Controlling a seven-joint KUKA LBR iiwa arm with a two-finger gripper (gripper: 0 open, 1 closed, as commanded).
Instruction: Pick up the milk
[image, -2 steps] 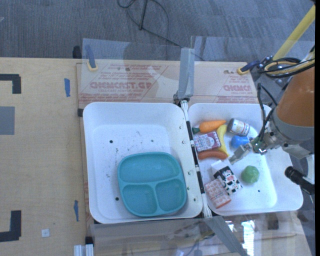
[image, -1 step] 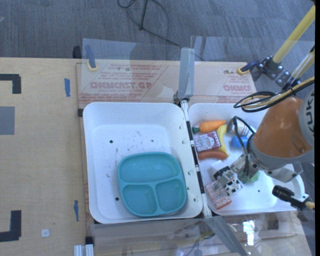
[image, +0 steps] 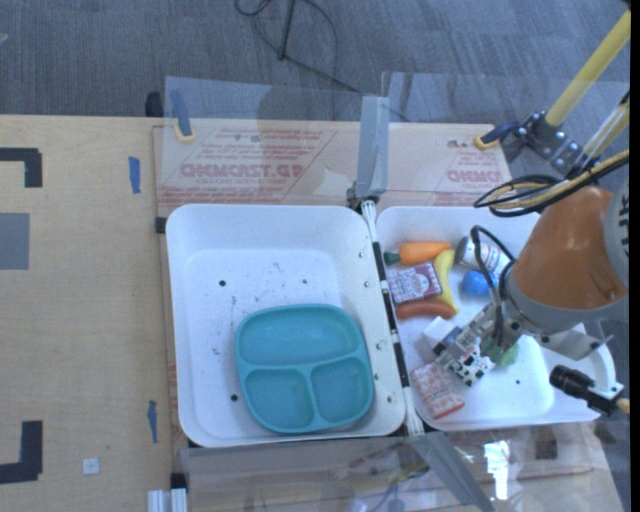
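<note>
From above, the claw (image: 468, 352) hangs low in the right bin (image: 530, 400), its fingers hidden among clutter, so I cannot tell its state. The milk (image: 412, 285), a small carton, lies near the bin's left wall beside a carrot (image: 425, 251) and banana (image: 446, 280). A teal tray (image: 303, 367) sits in the left bin (image: 200, 300).

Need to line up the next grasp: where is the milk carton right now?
The milk carton lies in the right bin, against its left wall, just below the carrot and beside the banana. The tool sits lower right of it.
</note>
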